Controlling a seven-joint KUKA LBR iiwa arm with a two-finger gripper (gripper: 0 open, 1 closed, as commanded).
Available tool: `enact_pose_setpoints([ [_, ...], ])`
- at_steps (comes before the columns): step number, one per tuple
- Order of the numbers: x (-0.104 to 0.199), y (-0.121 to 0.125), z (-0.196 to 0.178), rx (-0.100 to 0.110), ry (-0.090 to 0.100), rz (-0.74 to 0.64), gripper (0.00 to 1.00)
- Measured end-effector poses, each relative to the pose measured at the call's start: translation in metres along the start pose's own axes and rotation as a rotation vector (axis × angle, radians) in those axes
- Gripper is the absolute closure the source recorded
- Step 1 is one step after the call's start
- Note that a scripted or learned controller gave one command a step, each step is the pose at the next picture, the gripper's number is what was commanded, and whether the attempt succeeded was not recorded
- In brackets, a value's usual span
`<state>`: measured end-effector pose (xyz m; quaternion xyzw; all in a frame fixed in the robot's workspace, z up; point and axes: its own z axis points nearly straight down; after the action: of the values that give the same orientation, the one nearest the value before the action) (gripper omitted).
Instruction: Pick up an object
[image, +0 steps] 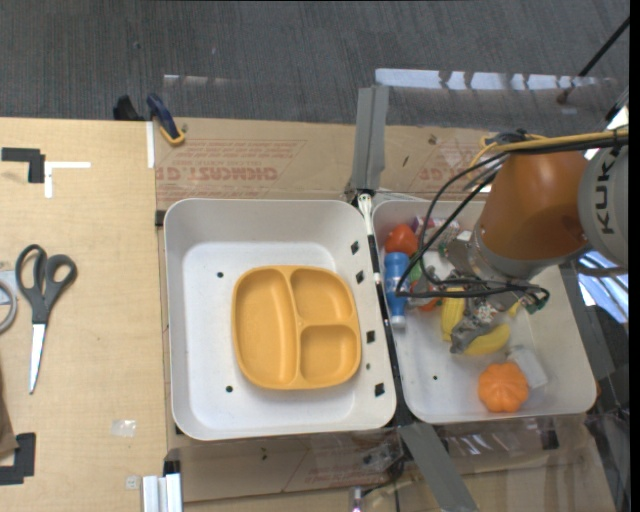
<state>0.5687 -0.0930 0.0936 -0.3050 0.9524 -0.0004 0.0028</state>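
The grey arm with its orange band reaches in from the right, and its two-finger gripper is down low in the right-hand shallow white bin, right on top of a yellow banana-shaped toy near the middle of that bin; whether the tool is wide, narrow or closed on anything I cannot tell, because the wrist and its black cables cover it. That yellow piece looks like the target. I judge it light, hollow plastic, stiff and rather slick, with a curved body, so a pinch across its narrow middle looks safer than one at a tapering end, where it could squirt out. Just beside it, toward the front edge, sits an orange pumpkin-like round toy, ribbed and probably also light, but round enough to roll away from a poor grip. At the back of the same bin there is a small red-orange rounded object, and next to the dividing wall a blue bottle-like item, with more bits tucked under the arm that are too hidden to name. Over in the left-hand shallow white bin lies a yellow three-compartment plastic plate, flat on the floor, its compartments bare.
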Motion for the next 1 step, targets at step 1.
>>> enact_pose_setpoints([
  [1,-0.0018,-0.0002,-0.0103,0.003,-0.004,-0.002,1.0],
])
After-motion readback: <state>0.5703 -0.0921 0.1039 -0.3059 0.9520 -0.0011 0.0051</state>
